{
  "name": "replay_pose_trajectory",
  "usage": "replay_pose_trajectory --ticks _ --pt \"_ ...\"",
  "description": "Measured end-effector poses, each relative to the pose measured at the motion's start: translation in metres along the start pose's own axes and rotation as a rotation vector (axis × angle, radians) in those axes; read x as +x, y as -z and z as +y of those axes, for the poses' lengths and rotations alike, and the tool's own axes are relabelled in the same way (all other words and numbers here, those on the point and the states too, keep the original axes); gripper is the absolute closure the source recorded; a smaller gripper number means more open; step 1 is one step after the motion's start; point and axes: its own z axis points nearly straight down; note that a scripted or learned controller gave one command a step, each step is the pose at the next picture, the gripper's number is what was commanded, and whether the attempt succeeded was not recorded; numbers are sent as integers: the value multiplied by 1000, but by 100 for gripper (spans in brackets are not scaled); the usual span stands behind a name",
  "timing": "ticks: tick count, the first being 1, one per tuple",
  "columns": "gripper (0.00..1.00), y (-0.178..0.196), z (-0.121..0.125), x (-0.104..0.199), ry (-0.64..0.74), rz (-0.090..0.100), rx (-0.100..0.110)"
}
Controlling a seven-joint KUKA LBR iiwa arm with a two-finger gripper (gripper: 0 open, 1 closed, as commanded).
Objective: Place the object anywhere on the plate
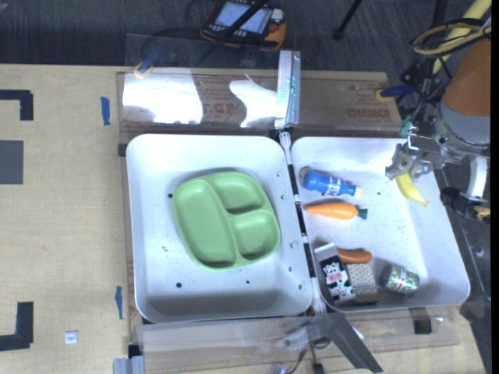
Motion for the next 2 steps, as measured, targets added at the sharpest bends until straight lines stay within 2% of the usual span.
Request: replay_pose_trajectory --ticks 1,2 --pt "100 6 -7 49 203 1 0" --pt "100 -17 -56 114 75 1 1"
